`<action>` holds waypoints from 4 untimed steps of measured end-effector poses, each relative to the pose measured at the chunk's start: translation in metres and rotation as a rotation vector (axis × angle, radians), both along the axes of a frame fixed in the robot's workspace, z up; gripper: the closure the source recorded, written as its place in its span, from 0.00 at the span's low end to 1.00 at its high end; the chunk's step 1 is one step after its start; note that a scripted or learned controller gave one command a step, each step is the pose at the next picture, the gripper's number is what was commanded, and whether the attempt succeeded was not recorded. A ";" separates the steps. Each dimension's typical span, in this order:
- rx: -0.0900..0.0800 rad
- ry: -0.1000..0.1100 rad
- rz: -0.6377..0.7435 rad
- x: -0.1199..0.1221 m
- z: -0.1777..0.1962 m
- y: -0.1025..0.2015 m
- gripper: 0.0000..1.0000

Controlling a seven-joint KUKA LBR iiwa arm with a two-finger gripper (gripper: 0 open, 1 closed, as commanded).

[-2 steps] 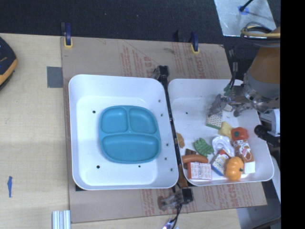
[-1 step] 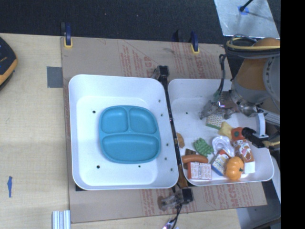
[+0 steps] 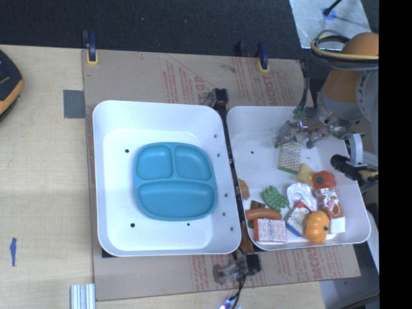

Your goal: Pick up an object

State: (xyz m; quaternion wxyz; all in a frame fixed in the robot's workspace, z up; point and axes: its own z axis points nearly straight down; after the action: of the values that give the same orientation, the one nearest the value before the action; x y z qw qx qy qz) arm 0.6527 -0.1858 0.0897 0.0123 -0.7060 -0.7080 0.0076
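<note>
My gripper [image 3: 297, 140] hangs over the far part of the right bin [image 3: 257, 131], open with nothing between its fingers. Just below it lies a pale checkered packet [image 3: 291, 156]. Nearer the front of that bin sit a yellow piece [image 3: 304, 172], a red tomato-like item [image 3: 324, 179], a green toy [image 3: 275, 197], a sausage [image 3: 267, 214], a red-and-white box [image 3: 271, 232] and an orange fruit [image 3: 315, 226]. None of them touches the gripper.
The left bin [image 3: 109, 127] holds a blue divided plate [image 3: 175, 180]. The grey arm with its orange band [image 3: 351, 50] comes in from the upper right. A black clamp [image 3: 219, 97] sits where the bins meet at the back.
</note>
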 end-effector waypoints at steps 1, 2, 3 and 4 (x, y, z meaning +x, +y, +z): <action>-0.005 -0.018 0.000 -0.077 0.010 0.015 0.00; -0.009 -0.031 0.003 -0.019 0.003 -0.027 0.00; -0.008 -0.029 0.002 0.005 0.003 -0.023 0.00; -0.003 -0.017 0.001 -0.079 0.018 0.034 0.00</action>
State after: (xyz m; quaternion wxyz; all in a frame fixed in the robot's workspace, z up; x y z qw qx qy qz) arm 0.5735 -0.1522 0.1078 0.0050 -0.7057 -0.7085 0.0026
